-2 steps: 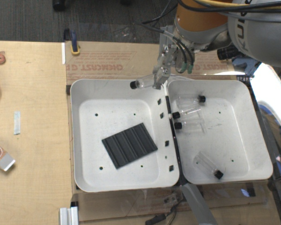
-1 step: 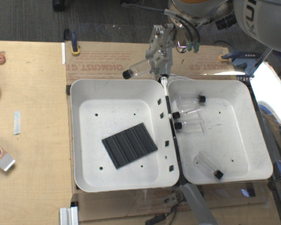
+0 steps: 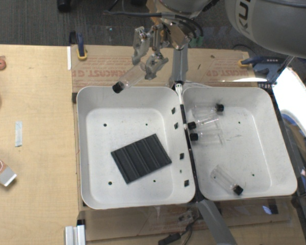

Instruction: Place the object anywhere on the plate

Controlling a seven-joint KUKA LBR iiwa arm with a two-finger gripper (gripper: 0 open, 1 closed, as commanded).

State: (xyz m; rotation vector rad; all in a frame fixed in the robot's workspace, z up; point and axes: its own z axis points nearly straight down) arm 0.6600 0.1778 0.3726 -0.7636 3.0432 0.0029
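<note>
My gripper (image 3: 149, 65) hangs above the back rim of the left bin (image 3: 92, 137). It is shut on a clear plastic tube (image 3: 131, 78) that slants down to the left and ends in a black cap (image 3: 117, 87) over the bin's back left edge. The plate (image 3: 141, 158), a dark ribbed rectangle, lies flat and turned at an angle on the floor of the left bin, well in front of the gripper and below it in the view.
The right bin (image 3: 265, 152) holds three more clear tubes with black caps (image 3: 219, 107), (image 3: 194, 136), (image 3: 238, 190). Black clips (image 3: 183, 137) line the ridge between the bins. A wooden bench with small items (image 3: 1, 171) lies to the left.
</note>
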